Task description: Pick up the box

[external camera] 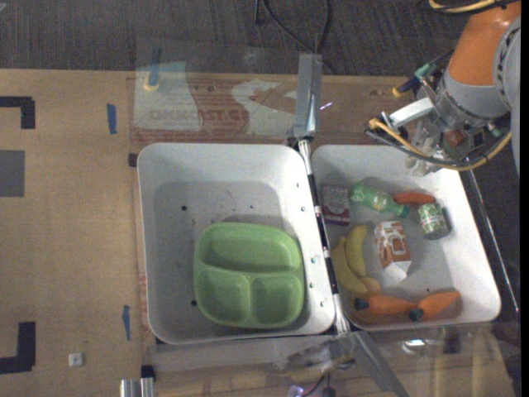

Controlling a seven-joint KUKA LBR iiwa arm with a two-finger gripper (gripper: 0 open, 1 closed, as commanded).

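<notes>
The box (393, 244) is a small white carton with orange-red print. It lies flat near the middle of the right bin (475, 263), between the bananas (353, 260) and a green can (431, 219). My gripper (423, 157) hangs over the bin's far right corner, above and to the right of the box and well apart from it. Cables and the wrist hide much of it. Nothing shows in its grasp.
Around the box lie a green bottle (376, 197), a small carrot (413, 197), a purple pouch (335, 203) and two carrots (407, 305) along the near wall. The left bin (165, 180) holds a green divided tray (248, 275).
</notes>
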